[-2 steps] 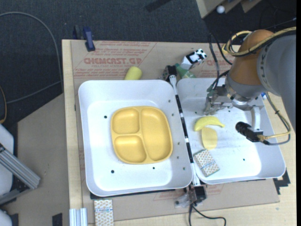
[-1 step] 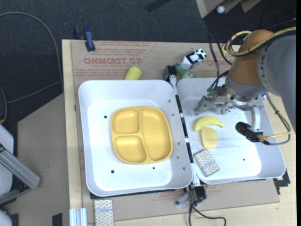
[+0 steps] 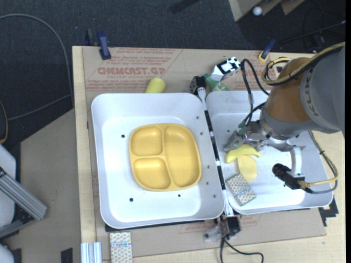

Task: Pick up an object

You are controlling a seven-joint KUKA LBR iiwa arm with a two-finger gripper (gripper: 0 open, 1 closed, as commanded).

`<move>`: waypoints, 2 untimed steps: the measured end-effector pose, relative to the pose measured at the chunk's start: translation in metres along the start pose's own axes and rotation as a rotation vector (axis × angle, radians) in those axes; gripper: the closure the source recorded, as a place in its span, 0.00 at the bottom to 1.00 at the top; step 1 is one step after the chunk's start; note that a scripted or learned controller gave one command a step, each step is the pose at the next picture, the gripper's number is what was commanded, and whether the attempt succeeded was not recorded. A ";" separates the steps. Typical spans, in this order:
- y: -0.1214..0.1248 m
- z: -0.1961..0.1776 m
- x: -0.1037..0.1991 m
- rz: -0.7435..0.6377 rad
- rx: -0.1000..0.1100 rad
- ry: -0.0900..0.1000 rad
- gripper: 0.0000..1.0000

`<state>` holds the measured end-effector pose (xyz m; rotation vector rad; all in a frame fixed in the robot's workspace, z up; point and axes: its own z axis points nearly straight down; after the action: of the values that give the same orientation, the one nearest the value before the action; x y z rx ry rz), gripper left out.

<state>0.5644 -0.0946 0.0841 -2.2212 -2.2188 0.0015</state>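
A yellow banana-shaped toy [image 3: 245, 160] lies in the right bin [image 3: 285, 199], near its left wall. My gripper [image 3: 243, 141] is down in that bin, right above the banana's upper end and touching or nearly touching it. A small patterned packet [image 3: 240, 188] lies just below the banana. A yellow divided plate [image 3: 165, 156] sits in the middle of the left bin [image 3: 109, 190]. The arm's grey body and orange band [image 3: 288, 100] hide much of the right bin's far half.
A yellow cylinder [image 3: 156, 85] lies on the cardboard behind the left bin. Black cables and a black-and-white part [image 3: 227, 66] cluster behind the divider between the bins. A black connector [image 3: 286, 176] hangs from the wrist over the right bin. Another patterned packet [image 3: 120, 244] lies at the bench's front.
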 end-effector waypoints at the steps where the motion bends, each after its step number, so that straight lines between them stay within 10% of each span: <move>1: 0.001 -0.010 0.000 0.001 -0.003 0.000 1.00; 2: 0.001 -0.010 0.000 0.000 -0.002 0.000 0.00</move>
<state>0.5650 -0.0942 0.0941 -2.2227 -2.2194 -0.0010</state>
